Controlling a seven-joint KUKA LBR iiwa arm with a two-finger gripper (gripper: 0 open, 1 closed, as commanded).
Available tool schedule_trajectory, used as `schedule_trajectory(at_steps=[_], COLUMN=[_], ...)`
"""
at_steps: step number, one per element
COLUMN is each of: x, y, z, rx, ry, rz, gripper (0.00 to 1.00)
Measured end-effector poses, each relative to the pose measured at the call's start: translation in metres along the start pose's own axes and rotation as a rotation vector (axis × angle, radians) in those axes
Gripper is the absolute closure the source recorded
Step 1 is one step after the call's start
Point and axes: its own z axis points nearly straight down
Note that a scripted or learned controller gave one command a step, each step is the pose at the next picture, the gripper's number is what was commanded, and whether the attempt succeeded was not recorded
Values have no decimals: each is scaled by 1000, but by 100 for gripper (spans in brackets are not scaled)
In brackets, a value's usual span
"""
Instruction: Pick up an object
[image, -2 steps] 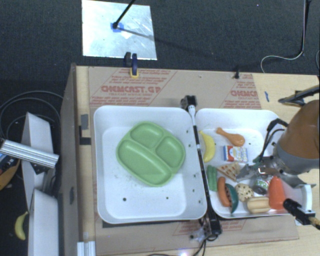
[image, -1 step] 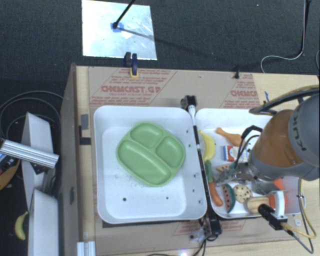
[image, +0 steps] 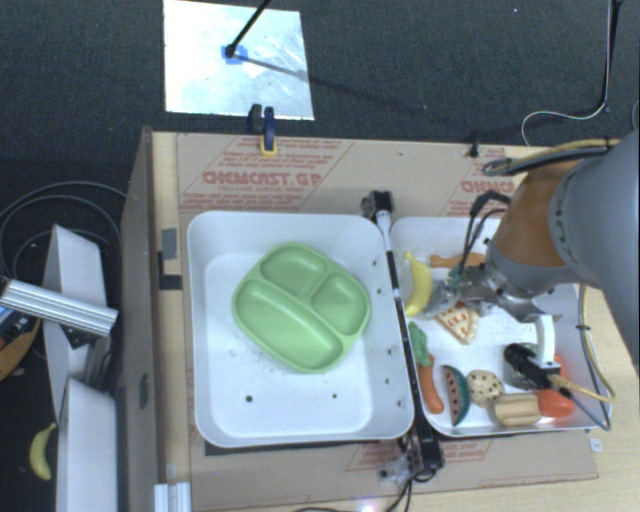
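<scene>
My gripper hangs above the pizza slice near the right bin's left edge, wrist hiding its grip, which I cannot tell.

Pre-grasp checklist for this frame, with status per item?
1. Gripper over the right bin: ok, it hangs among the toy food.
2. Target under the gripper: ok, the pizza slice lies just below it, the banana to its left.
3. Fingers open for grasp: cannot tell, the wrist hides them.
4. Thing already held: cannot tell.
5. Clutter near target: not ok, banana, carrot and watermelon slice crowd it.
6. Left bin: ok, the green plate sits apart from the arm.
</scene>
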Motion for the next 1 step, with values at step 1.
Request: schedule_trajectory(at_steps=[1], x=[0], y=[-3], z=[-10], rx=[5], ry=[1], rz=[-1], gripper=[100])
